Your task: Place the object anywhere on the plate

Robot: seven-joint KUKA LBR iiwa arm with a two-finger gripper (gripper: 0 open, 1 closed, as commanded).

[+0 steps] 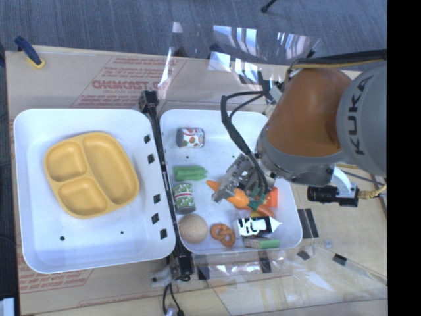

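Note:
A yellow plate (pixel 91 174) with three compartments lies in the left bin (pixel 33 242). My gripper (pixel 231 184) is down in the right bin (pixel 217 120), among the toys there. Its fingertips are at an orange carrot-like toy (pixel 241 199) with a green and red piece beside it. The arm's orange band and grey wrist hang over the bin's right side and hide what lies beneath.
The right bin also holds a small can (pixel 190 137), a green pepper-like toy (pixel 190 173), a second can (pixel 183 197), a tan ball (pixel 193 228), a pretzel (pixel 223 234) and a black and white item (pixel 254 226). A black divider (pixel 158 170) separates the bins.

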